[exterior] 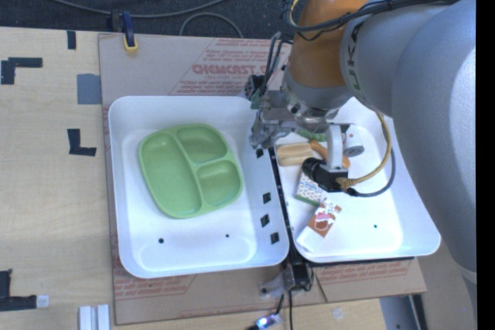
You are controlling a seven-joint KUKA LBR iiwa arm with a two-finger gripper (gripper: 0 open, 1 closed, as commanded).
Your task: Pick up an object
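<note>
On the tabletop (46, 166) stand two shallow white bins side by side, on a sheet of brown cardboard (201, 69) with red printed letters. The left bin (124, 189) holds one thing: a light green plate (189, 170) with three compartments. It lies flat in the far half of this bin, a little turned, and closer to the left wall than to the right one. The near half of this bin shows bare white floor with two small dark dots.

The right bin (387, 232) is partly covered by the grey arm (418, 66), which comes in from the right and reaches down over the far left corner of this bin. The orange band (325, 27) is seen above the wrist. The claw (267, 131) is low, just at the dividing wall between the two bins, near their far end. Whether it is open or closed I cannot tell, and nothing can be seen held in it.

Just beside the claw, inside the right bin, lies a tan wooden block (292, 154), long and lying on its side. Near it is a small orange piece (319, 146), partly hidden by the arm. Closer to the near edge lies a small printed packet (310, 189), white with dark marks, and next to it a small red and white packet (322, 221). These two are almost touching. A black cable (371, 178) loops over the middle of this bin.
</note>
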